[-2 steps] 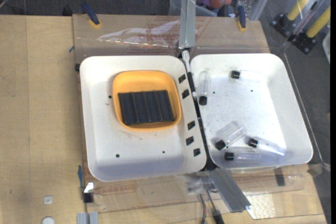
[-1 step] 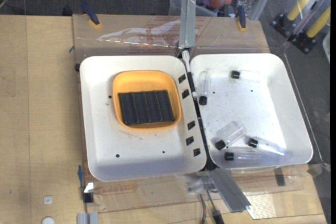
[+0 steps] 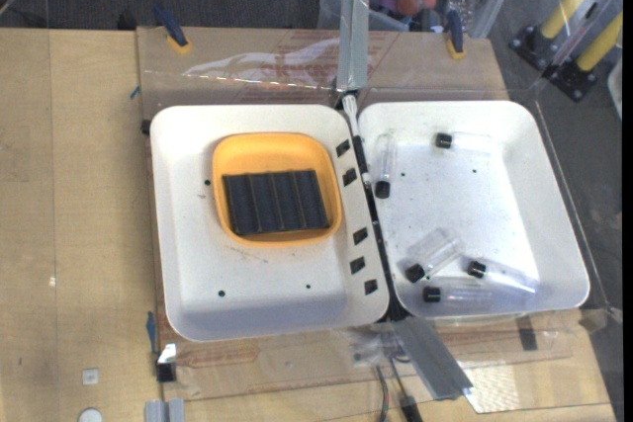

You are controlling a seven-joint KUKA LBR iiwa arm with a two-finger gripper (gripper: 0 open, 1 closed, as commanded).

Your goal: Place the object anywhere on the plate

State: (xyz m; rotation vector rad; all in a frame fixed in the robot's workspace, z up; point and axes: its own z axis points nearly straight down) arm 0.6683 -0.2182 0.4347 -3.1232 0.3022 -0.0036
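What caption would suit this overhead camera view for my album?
Two white bins: the left bin holds a yellow plate carrying a dark ridged block; the right bin holds clear black-capped vials.

- Bench: tan wooden top, seen from above at a slant.
- Left bin: shallow, white, resting on the bench.
- Right bin: same kind, touching the left bin along a central seam.
- Clear sheet: lies flat on the bench behind the bins.
- Blue clamps: at the bench's far edge.
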